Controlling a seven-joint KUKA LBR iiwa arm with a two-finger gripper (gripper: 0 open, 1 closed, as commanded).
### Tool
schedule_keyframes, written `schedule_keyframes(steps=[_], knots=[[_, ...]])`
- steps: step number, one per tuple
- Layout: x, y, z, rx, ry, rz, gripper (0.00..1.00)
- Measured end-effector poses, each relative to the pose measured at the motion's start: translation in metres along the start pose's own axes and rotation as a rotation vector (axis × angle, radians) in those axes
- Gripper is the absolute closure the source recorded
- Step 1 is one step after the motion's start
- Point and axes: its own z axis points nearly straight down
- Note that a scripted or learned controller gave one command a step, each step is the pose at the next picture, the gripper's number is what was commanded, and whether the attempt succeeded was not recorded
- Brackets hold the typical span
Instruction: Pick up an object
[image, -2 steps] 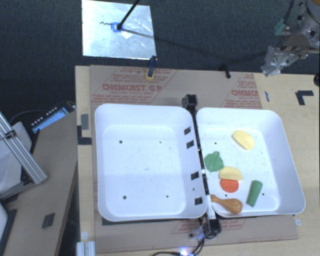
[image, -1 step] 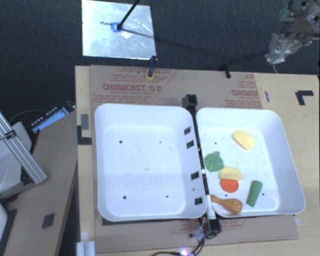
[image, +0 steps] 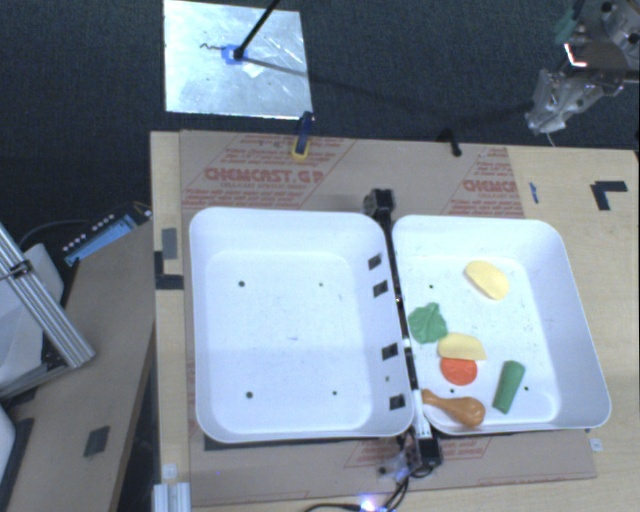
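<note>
In the right bin (image: 575, 300), the drumstick (image: 455, 406) lies nearest, at six o'clock, with the green stick (image: 508, 386), tomato slice (image: 459, 370) and leaf (image: 428, 322) clustered just beyond. The yellow piece (image: 487, 279) sits alone toward twelve, probably the easiest to pick. Farthest, at one o'clock off the surface (image: 250, 170), the end effector (image: 560, 100) hovers; whether it is open I cannot tell.

Legible markings, as I see them from above:
1. "CHEMCAST" followed by "GP", red print, upside down, on the brown protective sheet (image: 262, 172) behind the left bin (image: 215, 250)
2. The same red "CHEMCAST" print, repeated upside down on the sheet behind the right bin (image: 575, 300), near its far right corner; partly cut off
3. Further red lettering on the sheet's near edge, too small for me to read
</note>
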Motion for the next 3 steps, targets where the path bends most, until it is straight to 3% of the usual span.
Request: schedule_keyframes(steps=[1, 2, 3], knots=[[-0.098, 0.029, 0.044, 0.005, -0.004, 0.013, 1.0], [-0.061, -0.047, 0.015, 0.003, 0.001, 0.002, 1.0], [-0.093, 0.03, 0.029, 0.001, -0.003, 0.005, 1.0]])
